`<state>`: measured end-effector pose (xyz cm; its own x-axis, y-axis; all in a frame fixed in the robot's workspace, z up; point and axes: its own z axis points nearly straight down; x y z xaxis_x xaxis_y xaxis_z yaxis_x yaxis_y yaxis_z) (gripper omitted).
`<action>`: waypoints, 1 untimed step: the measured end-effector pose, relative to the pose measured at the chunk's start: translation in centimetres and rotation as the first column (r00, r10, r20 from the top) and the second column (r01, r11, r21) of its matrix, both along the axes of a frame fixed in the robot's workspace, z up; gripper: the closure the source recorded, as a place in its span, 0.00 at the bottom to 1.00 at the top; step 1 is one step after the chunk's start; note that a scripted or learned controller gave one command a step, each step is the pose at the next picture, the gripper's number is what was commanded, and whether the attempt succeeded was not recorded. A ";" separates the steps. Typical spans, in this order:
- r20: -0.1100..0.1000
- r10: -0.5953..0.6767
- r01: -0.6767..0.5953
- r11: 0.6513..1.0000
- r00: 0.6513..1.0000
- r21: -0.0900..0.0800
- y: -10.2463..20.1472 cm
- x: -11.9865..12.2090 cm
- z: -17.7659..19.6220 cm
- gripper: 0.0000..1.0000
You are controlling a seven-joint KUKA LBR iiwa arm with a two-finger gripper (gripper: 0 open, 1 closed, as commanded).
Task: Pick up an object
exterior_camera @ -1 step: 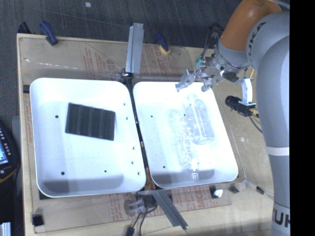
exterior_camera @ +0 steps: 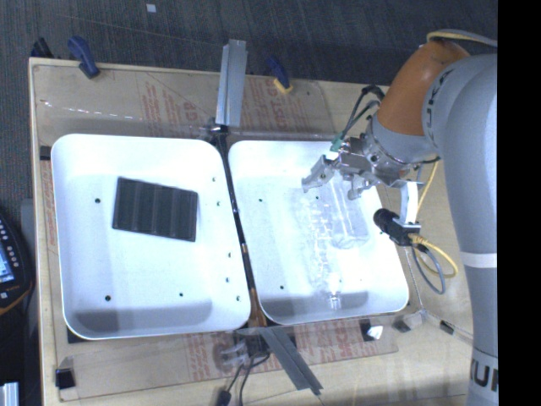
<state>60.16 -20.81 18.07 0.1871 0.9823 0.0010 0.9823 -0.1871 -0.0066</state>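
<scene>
A dark grey ribbed rectangular pad [exterior_camera: 155, 209] lies flat in the left bin [exterior_camera: 76, 167], toward its back left. My gripper [exterior_camera: 338, 205] hangs over the back right part of the right bin [exterior_camera: 270, 303], far from the pad. Below and beside it a pale, see-through shape [exterior_camera: 325, 244] runs down the bin floor toward the front wall. I cannot make out whether that shape is a clear object or a reflection. Nothing is plainly seen held in the gripper.
The arm [exterior_camera: 423, 83] comes in over the right bin's back right corner, with cables [exterior_camera: 427, 256] hanging over its right rim. A metal bar [exterior_camera: 230, 83] stands behind the divider between the bins. Blue clamps [exterior_camera: 84, 57] sit on the bench's back edge.
</scene>
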 end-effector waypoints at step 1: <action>0.000 0.000 0.000 1.000 1.000 0.000 0.0 0.0 0.0 0.00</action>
<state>60.17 -20.80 18.07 0.1868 0.9824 0.0013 0.9824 -0.1868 -0.0067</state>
